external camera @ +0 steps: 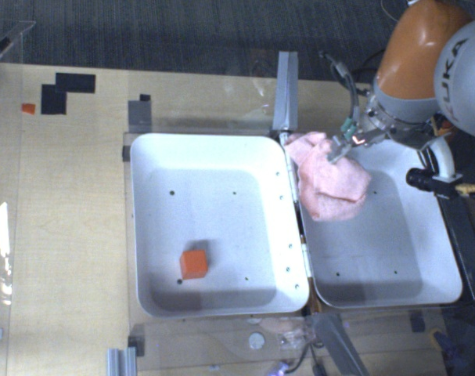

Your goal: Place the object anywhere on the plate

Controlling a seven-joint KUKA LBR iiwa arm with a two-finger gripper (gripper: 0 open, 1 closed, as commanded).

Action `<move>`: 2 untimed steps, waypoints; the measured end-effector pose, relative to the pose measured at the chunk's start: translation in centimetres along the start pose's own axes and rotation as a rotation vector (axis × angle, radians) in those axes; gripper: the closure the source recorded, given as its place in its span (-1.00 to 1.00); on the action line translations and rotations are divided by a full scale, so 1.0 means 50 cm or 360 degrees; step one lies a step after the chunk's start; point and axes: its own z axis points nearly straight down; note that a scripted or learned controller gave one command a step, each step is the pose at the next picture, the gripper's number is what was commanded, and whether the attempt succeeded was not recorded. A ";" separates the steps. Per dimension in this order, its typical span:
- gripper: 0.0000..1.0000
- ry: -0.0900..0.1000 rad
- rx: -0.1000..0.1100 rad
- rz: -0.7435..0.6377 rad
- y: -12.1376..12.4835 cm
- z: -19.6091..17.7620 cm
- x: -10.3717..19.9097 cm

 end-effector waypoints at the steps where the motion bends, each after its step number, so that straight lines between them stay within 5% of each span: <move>1: 1.00 -0.0001 -0.0001 -0.0012 0.005 -0.002 0.001; 2: 1.00 0.0004 0.0000 -0.0655 0.043 0.014 0.104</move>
